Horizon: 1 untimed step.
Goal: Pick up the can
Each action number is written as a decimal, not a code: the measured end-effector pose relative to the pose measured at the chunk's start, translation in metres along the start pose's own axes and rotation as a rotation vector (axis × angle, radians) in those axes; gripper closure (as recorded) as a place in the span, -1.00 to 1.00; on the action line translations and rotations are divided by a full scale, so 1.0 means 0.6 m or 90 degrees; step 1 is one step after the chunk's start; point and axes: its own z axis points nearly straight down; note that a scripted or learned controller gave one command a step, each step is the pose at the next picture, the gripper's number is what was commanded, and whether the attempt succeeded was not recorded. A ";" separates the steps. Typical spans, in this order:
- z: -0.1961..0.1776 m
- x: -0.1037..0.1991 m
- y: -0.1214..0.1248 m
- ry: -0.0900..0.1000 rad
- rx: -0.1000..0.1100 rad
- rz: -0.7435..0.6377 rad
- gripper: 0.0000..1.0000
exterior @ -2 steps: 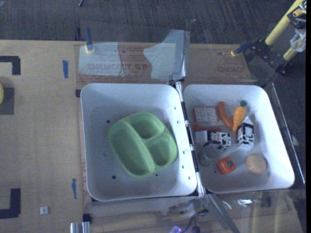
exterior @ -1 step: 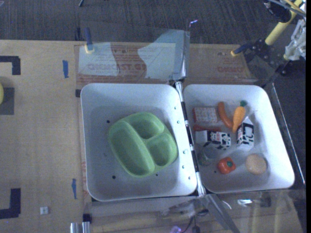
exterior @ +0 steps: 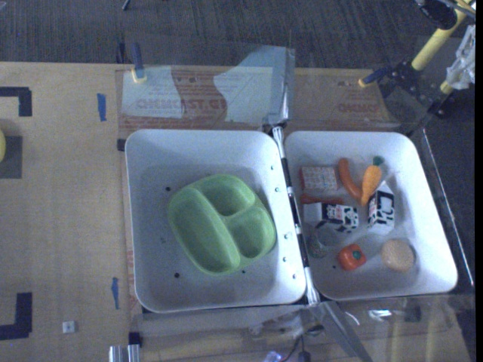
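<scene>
Grey can [exterior: 320, 241], prob. the dull round thing, sits low-left in right bin [exterior: 423, 157] — crowded by cow-print carton [exterior: 336, 216] & tomato [exterior: 351, 257], so tight approach. State of claw: can't tell.

Single fixed overhead view, slanting down onto two side-by-side bins [exterior: 143, 157].

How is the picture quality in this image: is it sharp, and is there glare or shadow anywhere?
In the camera view the picture is soft overall, so print on the small items in the right bin is unreadable; the green plate has blurred edges; the clear panel behind the left bin shows pale glare; shadows are faint.
</scene>
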 end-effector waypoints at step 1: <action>-0.017 0.001 0.001 0.001 0.000 0.000 1.00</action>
